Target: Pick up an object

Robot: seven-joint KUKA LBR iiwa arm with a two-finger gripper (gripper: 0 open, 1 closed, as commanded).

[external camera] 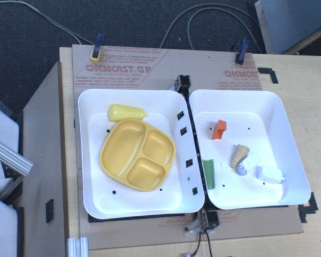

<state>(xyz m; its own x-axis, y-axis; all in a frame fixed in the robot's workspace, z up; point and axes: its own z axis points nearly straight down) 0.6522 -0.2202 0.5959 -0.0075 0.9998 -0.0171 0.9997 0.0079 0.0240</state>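
The left bin (91, 159) holds a yellow three-compartment plate (138, 154) and a yellow bottle-shaped piece (125, 112) lying just behind it. In the right bin (289, 138) lie an orange block (219, 129), a tan cone (239, 155) with a small grey-blue piece (242, 169) at its wide end, a green bar (208, 173) along the left wall, and a white translucent piece (270, 173) at the right.
Black clips (182, 82) join the bins along their shared wall. Blue clamps (98, 47) (241, 51) hold the cardboard sheet at the back. Cables (203, 12) loop over the dark floor behind the bench. Bare white floor lies in the front of the left bin.
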